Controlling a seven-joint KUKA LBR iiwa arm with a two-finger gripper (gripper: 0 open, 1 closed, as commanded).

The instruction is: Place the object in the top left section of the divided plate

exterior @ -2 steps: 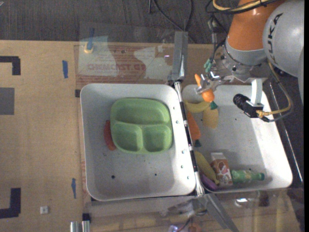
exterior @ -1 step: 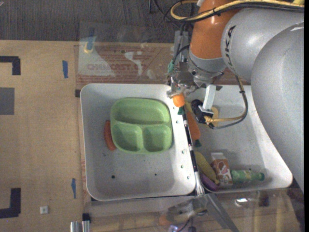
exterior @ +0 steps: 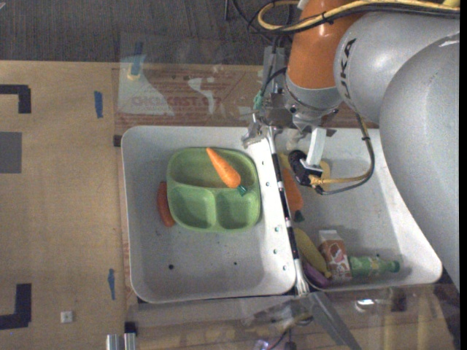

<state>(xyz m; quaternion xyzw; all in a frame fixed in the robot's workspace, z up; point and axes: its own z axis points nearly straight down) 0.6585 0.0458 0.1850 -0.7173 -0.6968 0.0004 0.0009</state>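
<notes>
Camera view has the carrot (exterior: 223,167) lying slantwise in the large upper section of the green plate (exterior: 191,211), just left of the pincer (exterior: 281,138), whose grip cannot be told

place: robotics lab | cues: KUKA arm (exterior: 408,71), tape-marked bench (exterior: 58,217), two white bins (exterior: 204,265)
</notes>
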